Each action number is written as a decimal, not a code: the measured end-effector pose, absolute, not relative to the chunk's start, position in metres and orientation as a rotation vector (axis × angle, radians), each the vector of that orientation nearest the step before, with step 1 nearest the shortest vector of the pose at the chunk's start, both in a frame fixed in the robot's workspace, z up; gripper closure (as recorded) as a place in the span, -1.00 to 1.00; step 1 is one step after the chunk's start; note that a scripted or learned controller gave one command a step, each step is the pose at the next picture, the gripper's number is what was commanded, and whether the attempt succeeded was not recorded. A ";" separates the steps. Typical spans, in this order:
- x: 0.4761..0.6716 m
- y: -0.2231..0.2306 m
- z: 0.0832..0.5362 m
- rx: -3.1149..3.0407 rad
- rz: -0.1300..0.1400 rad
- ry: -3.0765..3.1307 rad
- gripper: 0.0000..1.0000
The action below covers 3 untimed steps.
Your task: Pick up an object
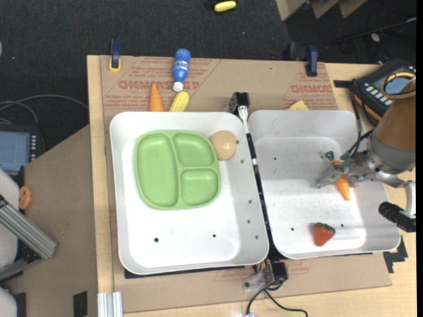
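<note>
The shallow white plastic right-hand bin [291, 121] serves as the reference for everything here. Inside it, toward its right wall, the grey metal two-finger gripper [332, 174] reaches in from the arm [396, 137], whose orange-brown band sits just outside that wall. The gripper's thin fingers [324, 179] point leftward and down onto the bin floor, and a small orange carrot-shaped toy [344, 188] lies right against them, its pointed end directed toward the bin's near edge. Whether the carrot is actually caught between the fingers or merely touching them cannot be told from this slanted view, so the grip's state is unclear. A tiny teal-green piece [328, 155] sits just above the gripper, nearer the bin's far wall. Near the bin's front edge, apart from the gripper, rests a small red strawberry-shaped toy [322, 234]. To the left of this bin, touching it along a shared edge, stands the second shallow white bin [125, 197], which holds a light green three-compartment plate [177, 169] and a tan round ball [223, 144] just beside the plate's far right corner. Beyond the bins' far side, on the brown cardboard bench top [218, 78], lie a blue and white toy bottle [180, 69], a yellow corn-like piece [179, 102] and an orange cone-shaped piece [155, 98].
</note>
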<state>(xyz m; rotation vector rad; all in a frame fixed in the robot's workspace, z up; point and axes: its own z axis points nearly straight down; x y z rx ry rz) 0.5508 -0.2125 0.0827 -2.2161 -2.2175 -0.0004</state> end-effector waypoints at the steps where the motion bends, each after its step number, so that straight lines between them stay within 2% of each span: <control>1: 0.552 -0.214 0.095 -2.222 -0.001 -2.221 1.00; 2: 0.564 -0.121 0.084 -2.209 -0.001 -2.226 1.00; 3: 0.557 -0.031 0.191 -2.213 -0.015 -2.237 1.00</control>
